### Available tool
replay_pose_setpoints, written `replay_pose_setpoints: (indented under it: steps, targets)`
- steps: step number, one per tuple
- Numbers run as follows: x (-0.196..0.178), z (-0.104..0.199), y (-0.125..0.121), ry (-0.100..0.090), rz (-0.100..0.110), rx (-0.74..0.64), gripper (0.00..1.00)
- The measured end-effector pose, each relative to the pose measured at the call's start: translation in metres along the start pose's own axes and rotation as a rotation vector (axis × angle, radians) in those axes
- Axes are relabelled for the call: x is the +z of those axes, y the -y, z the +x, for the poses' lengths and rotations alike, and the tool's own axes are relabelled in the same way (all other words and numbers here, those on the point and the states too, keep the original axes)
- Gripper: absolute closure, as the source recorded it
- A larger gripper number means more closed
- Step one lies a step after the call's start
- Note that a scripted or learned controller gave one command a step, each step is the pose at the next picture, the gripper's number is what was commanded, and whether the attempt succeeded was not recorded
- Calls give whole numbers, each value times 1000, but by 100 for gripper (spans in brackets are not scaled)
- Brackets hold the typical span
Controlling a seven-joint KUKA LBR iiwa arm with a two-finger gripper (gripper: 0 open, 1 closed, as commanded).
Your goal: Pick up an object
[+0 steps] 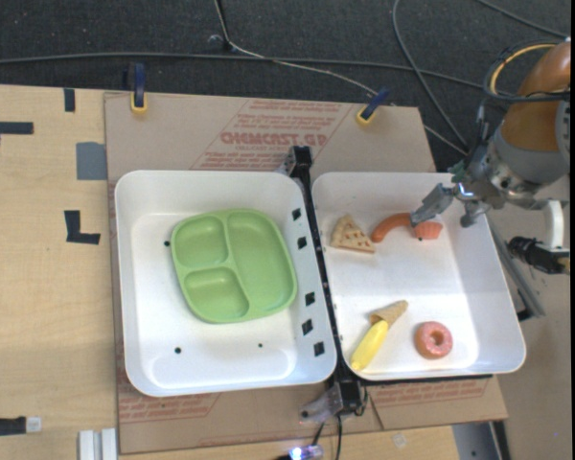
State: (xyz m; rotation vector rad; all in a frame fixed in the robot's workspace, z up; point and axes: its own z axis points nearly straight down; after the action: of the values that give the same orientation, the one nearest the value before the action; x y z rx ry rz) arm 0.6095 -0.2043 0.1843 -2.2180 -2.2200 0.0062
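My gripper (448,213) hangs over the far right corner of the right bin (479,286), open, with nothing between its fingers. Its left fingertip (429,209) sits just above a small red piece (428,230). An orange-red sausage (393,225) lies immediately left of that piece. A tan wedge of cheese (352,236) rests further left, near the divider. A yellow banana-like toy with a tan tip (375,337) and a pink donut (433,339) lie at the bin's near side.
The left bin (144,257) holds a green divided plate (233,264). Black clips run along the divider (311,266) between the bins. Cables cross the dark floor behind the bench. The arm's orange band (546,70) shows at the upper right.
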Motion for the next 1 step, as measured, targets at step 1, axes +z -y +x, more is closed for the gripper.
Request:
replay_pose_setpoints:
  steps: [1]
  targets:
    - [63, -5, -1, 0, 1, 0, 0]
